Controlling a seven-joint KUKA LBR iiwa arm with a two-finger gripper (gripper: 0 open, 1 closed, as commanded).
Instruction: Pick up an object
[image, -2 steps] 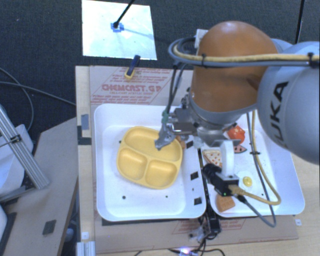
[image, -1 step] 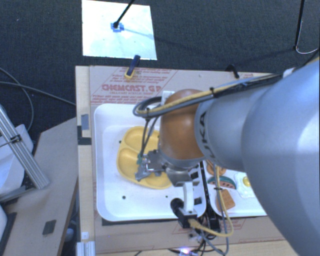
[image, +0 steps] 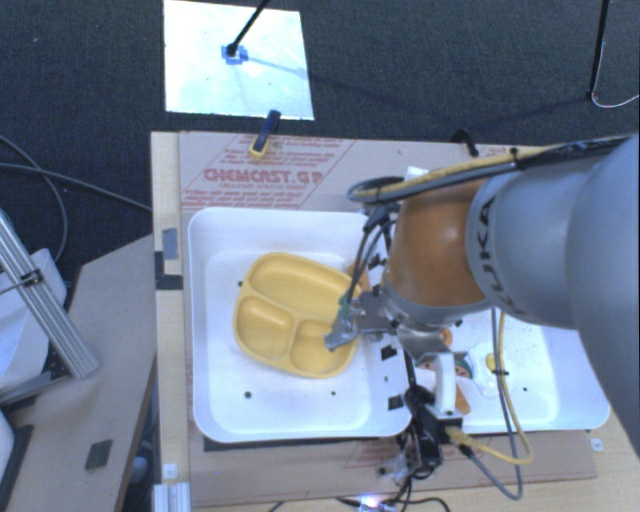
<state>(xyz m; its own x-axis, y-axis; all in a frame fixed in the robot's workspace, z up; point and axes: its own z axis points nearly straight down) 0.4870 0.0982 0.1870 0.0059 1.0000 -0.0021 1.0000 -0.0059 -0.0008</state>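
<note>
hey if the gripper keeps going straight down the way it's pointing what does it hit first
Most likely the yellow divided plate in the left bin: the gripper sits over the plate's right rim. Depth is unclear from above, so it may already be touching.

From my feed, the arm (image: 520, 240) covers most of the right bin (image: 560, 400), and its bulk runs off the right edge. I can't make out the gripper (image: 345, 328) fingers; they blur against the yellow divided plate (image: 295, 315), so contact is unclear. The plate's right rim is hidden behind the wrist. Small items (image: 450, 375) in the right bin are partly covered and too small to name.
</note>
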